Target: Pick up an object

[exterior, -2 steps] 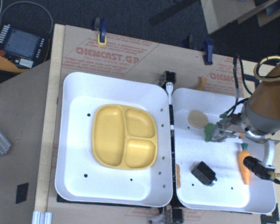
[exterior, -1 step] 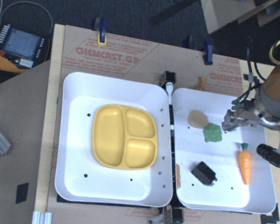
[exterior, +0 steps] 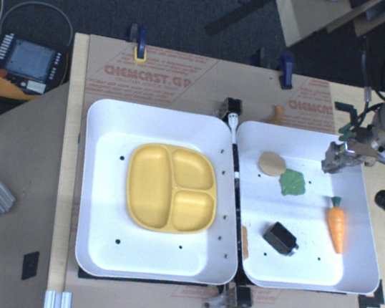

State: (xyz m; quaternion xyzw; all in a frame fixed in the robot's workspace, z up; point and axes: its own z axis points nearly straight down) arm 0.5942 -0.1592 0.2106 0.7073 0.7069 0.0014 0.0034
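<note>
You see the hand [exterior: 336, 159] over the right shallow white plastic bin [exterior: 304, 272], finger state indeterminate, nothing lifted yet; the small orange plastic carrot [exterior: 337, 227] lies nearby.

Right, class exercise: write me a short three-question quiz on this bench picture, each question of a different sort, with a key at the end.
1. True or false: the yellow divided plate lies in the left bin.
2. Multiple choice: which thing in the right bin lies nearest the claw? A) black block B) green piece C) carrot
3. Fill in: the tan round piece lies right beside the ____ piece.

Key: 1 true. 2 B. 3 green.
</note>
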